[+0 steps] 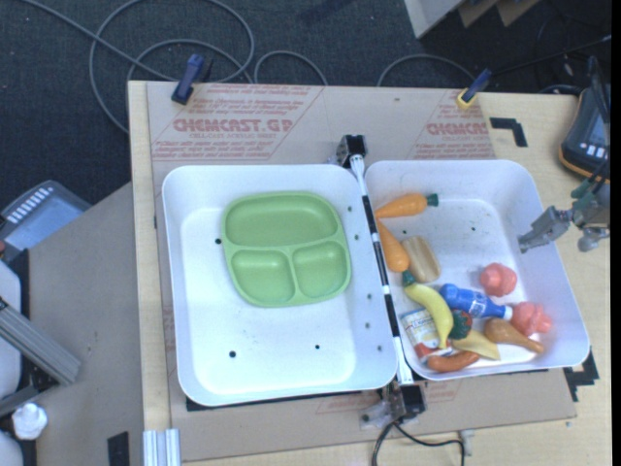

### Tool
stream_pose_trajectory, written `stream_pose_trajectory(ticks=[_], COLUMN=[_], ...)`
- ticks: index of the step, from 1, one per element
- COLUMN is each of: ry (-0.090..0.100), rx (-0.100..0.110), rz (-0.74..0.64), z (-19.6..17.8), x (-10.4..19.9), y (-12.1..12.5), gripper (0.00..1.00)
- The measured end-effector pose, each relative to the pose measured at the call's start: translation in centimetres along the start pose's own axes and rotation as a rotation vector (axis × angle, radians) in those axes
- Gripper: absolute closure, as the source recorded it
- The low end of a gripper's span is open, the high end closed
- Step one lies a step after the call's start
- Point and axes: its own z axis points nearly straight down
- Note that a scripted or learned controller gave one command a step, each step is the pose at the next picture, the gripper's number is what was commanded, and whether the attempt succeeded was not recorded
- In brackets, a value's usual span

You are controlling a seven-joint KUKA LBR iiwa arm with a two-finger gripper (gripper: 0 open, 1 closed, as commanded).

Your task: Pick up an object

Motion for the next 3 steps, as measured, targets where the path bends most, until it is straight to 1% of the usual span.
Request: stream_pose_trajectory(ticks=[1,2,3], ry=[-0.007,-0.001,0.008], rx=[-0.024,-0.002,0.004], rz=[-0.002,0.001,-0.003], z=[17.1,10.7,19.6], x=[3.3,-3.6,-2.9], y=[2.0,4.9,3.2], gripper=[0.0,0.0,0.0])
